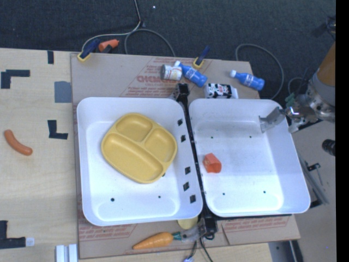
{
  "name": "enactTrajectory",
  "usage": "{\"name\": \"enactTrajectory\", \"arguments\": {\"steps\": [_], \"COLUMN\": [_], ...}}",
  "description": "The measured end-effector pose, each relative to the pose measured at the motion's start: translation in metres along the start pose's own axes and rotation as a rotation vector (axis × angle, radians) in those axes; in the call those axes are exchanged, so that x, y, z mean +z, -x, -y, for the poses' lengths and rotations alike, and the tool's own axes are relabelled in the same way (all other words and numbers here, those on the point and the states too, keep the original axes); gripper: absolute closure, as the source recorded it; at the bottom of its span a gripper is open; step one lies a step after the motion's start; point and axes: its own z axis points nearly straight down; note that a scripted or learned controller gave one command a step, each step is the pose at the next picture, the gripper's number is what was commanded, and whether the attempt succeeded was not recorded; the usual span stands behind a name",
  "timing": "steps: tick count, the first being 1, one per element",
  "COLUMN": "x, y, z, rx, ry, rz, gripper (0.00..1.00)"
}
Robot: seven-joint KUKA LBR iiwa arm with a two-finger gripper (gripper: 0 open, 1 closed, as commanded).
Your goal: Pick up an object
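A small orange block (pixel 212 163) lies on the floor of the right bin (pixel 283 201), near its left wall. A yellow divided plate (pixel 139 146) rests in the left bin (pixel 92 201). My gripper (pixel 281 117) hangs over the right bin's upper right corner, well to the right of the orange block and above it in the view. One grey finger (pixel 269 121) points left over the bin's rim. Nothing shows between the fingers.
Behind the bins lie two blue-and-white bottles (pixel 248 80), a white bottle (pixel 172 71) and a black-and-white packet (pixel 221 90). A toy carrot (pixel 154 240) lies at the front edge. A sausage (pixel 18 143) sits on the wooden table at left. Cables loop at the back.
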Motion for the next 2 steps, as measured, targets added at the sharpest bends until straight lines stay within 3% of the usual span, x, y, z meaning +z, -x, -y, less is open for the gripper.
{"name": "enactTrajectory", "arguments": {"steps": [1,2], "x": [0.130,0.150], "y": [-0.064,-0.013], "z": [0.038,0.087], "rx": [-0.003,0.004], "ry": [-0.015,0.006], "rz": [-0.007,0.002], "gripper": [0.00,0.00]}}
